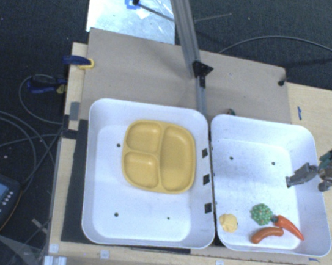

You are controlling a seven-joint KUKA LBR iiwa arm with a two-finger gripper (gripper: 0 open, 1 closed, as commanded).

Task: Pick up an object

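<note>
The gripper (300,176) sits at the right edge of the frame, over the right rim area of the right bin (258,135), its dark finger tip reaching left and slightly down above the bin floor. Whether it is parted or closed cannot be told from this view; nothing shows between the tips.

The pickable things lie in a cluster at the lower right of the frame, in the near right corner of the right bin, well below the gripper. There are four of them. One carrot (290,226), orange-red, lies with its long axis running from upper left to lower right, the thicker end toward the broccoli and the tip pointing to the lower right. One sausage (267,235), reddish orange, lies just beneath it, slightly curved, its long axis running from lower left up to the right. One green broccoli piece (261,214) sits just left of the carrot, touching or nearly touching it. One small yellow object (228,222) rests further left, near the bin's left wall, apart from the other three.

There are two white bins side by side. The left bin (140,224) holds one yellow divided plate (159,156) with three compartments, lying in its upper half.
</note>
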